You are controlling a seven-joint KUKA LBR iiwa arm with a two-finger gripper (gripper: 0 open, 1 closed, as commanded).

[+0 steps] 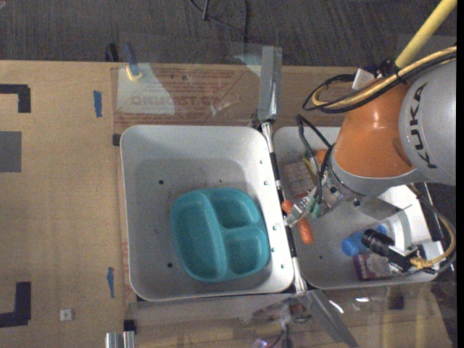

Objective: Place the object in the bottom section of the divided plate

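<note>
A teal divided plate (pixel 217 232) lies in the left white bin (pixel 145 158), with one long section on its left and two smaller ones on its right. My gripper (pixel 301 216) hangs low over the left edge of the right bin (pixel 326 274), close to the wall between the bins. An orange, carrot-like object (pixel 305 232) shows right at the gripper, with another orange bit (pixel 288 206) on its far side. The wrist hides how the object sits against the gripper.
In the right bin lie a brown packet (pixel 297 174), a blue piece (pixel 351 246), a dark purple packet (pixel 373 267) and a white item (pixel 406 227). The arm's orange band (pixel 370 143) and cables cover the bin's back part.
</note>
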